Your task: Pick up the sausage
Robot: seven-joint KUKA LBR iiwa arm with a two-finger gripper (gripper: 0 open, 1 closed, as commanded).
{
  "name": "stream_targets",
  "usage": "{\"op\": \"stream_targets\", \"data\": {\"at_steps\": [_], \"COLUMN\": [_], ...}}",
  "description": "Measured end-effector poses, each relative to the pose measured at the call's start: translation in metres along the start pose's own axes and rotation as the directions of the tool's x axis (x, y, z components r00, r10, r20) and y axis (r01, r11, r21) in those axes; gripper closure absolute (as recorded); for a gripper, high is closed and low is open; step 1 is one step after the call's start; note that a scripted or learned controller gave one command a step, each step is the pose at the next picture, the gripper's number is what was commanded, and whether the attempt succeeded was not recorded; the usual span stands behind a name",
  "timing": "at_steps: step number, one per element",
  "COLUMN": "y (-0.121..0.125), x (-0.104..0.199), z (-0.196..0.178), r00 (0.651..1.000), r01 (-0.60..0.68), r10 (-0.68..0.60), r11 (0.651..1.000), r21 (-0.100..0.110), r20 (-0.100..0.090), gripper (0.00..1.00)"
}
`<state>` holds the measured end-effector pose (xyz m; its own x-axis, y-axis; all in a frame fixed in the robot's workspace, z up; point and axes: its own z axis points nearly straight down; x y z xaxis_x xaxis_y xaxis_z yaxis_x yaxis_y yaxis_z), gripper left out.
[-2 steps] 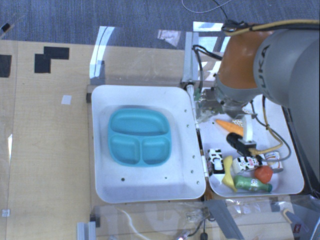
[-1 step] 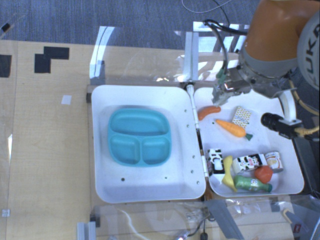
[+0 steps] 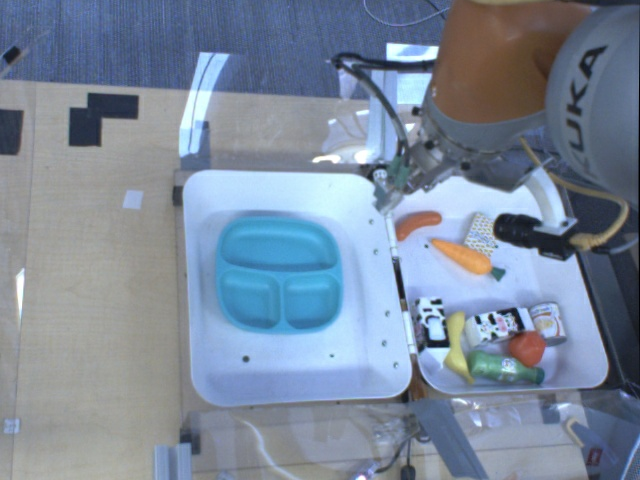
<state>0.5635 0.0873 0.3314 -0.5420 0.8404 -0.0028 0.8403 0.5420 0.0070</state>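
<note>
Approach step. My end effector (image 3: 388, 190) hovers at right bin (image 3: 590, 363) far-left corner, grip state unreadable, nothing seen held. Sausage (image 3: 417, 224) lies just beside, near carrot (image 3: 462, 256). Next, I judge: shift over sausage, descend.

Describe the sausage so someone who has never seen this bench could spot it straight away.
Look at the right-hand white bin, the one crowded with toy food. Near its top left corner, just below the gripper, lies the sausage. It is a short, smooth, reddish-orange link with rounded ends, while the carrot beside it is lighter orange, tapers to a point and has a green tip.
</note>
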Motion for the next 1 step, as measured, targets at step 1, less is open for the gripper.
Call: {"op": "stream_targets", "data": {"at_steps": [1], "y": [0.0480], "x": [0.0119], "z": [-0.0145], "r00": [0.983], "r01": [0.186], "r10": [-0.186], "r11": [0.983], "r21": [-0.001], "r20": [0.000], "gripper": [1.00]}}
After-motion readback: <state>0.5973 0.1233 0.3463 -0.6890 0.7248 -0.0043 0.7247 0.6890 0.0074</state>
